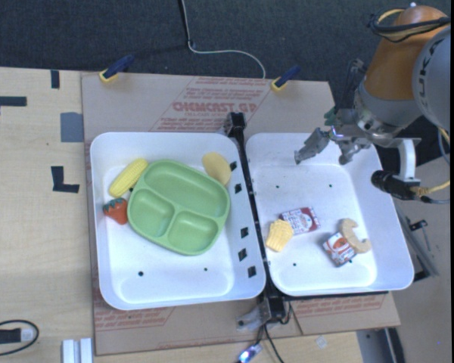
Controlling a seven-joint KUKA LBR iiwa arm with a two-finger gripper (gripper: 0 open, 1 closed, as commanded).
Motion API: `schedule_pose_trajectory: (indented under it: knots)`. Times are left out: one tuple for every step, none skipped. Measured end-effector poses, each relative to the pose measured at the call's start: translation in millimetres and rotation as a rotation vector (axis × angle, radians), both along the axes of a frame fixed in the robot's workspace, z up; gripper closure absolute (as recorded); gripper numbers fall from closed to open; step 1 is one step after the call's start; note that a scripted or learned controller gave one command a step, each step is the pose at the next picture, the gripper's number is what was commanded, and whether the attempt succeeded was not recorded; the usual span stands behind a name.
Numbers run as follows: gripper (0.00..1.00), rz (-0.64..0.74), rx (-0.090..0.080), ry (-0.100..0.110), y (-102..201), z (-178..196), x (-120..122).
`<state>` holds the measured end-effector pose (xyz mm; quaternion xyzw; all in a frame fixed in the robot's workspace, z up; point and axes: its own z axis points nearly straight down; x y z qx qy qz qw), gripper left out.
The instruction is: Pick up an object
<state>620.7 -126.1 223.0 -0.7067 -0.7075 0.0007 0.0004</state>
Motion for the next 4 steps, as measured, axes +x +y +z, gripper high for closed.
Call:
schedule_pose_trajectory:
  knots:
    - [0.00, 0.003, 0.003, 0.006, 57, -41, -44]
    - [0.00, -0.007, 0.001, 0.011, 10, -119, -95]
    - [0.00, 0.005, 0.002, -0.002, 87, -35, -113]
    - [1.00, 0.001, 0.001, 0.003, 84, -30, -113]
